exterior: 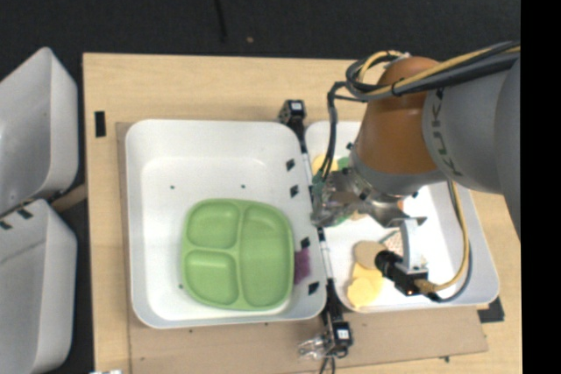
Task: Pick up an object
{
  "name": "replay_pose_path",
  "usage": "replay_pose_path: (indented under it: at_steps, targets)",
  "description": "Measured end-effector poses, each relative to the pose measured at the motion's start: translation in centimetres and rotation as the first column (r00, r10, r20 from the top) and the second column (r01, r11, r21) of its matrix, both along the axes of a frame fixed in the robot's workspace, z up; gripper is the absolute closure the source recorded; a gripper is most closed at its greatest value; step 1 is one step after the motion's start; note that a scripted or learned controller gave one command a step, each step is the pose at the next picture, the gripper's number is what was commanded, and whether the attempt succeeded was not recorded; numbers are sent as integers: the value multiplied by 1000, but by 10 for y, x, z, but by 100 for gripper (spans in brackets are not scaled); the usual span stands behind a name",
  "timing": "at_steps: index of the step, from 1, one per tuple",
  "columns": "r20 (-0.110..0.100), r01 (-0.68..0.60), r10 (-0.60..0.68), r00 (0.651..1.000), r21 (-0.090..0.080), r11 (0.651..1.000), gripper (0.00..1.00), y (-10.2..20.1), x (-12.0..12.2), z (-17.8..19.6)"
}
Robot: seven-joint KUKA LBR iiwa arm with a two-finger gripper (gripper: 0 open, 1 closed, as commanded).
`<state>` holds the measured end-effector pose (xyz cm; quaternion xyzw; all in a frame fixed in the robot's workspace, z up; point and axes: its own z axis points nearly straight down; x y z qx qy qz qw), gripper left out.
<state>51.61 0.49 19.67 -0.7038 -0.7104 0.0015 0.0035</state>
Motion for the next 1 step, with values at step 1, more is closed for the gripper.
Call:
replay_pose_path:
  at_steps: [1]
  targets:
    - [27,5,-5,1000,-1,1000,100,8,-7,198]
